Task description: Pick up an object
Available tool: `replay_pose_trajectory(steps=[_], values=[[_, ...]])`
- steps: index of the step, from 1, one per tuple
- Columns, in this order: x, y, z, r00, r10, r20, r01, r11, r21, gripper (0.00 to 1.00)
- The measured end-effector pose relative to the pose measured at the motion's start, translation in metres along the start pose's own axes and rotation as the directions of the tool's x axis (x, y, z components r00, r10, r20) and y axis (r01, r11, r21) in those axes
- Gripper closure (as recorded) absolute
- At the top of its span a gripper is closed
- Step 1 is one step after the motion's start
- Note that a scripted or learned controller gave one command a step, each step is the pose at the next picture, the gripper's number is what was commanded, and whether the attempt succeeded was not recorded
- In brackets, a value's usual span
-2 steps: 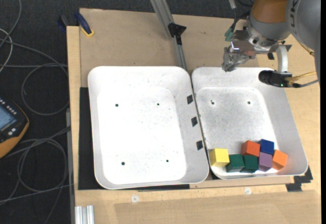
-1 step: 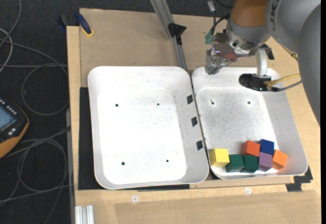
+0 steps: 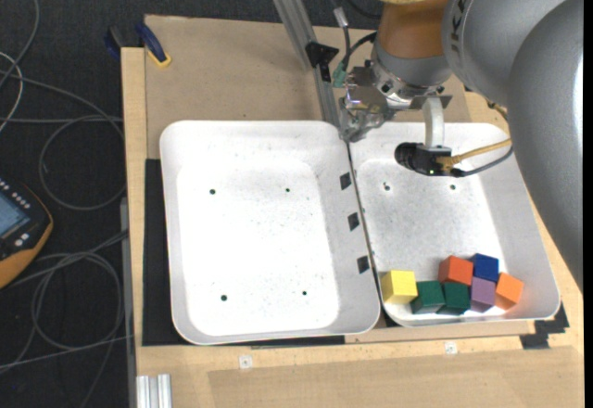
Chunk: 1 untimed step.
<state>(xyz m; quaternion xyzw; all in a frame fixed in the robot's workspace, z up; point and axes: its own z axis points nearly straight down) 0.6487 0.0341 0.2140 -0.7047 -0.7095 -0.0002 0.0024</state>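
Judged step: pre-grasp approach. Grey two-finger gripper (image 3: 359,119) hangs over 11 o'clock corner of right shallow white bin (image 3: 482,202); opening cannot be told. Cluster of small coloured cubes (image 3: 456,286) sits at 6 o'clock edge, well apart. Next move calls for travel toward 6 o'clock and descent on outlying yellow cube (image 3: 400,284).

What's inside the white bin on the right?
Seven small blocks sit bunched at the near edge of the right bin: yellow, dark green, green, red, blue, purple, orange. The grey arm covers its far right corner, so that part is hidden.

Wooden bench (image 3: 232,54) on dark carpet (image 3: 65,54)
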Motion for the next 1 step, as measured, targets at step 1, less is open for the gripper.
replay_pose_trajectory(steps=[1], values=[[0.0534, -0.0053, -0.0208, 1.0, -0.001, 0.0, 0.001, 1.0, -0.006, 1.0]])
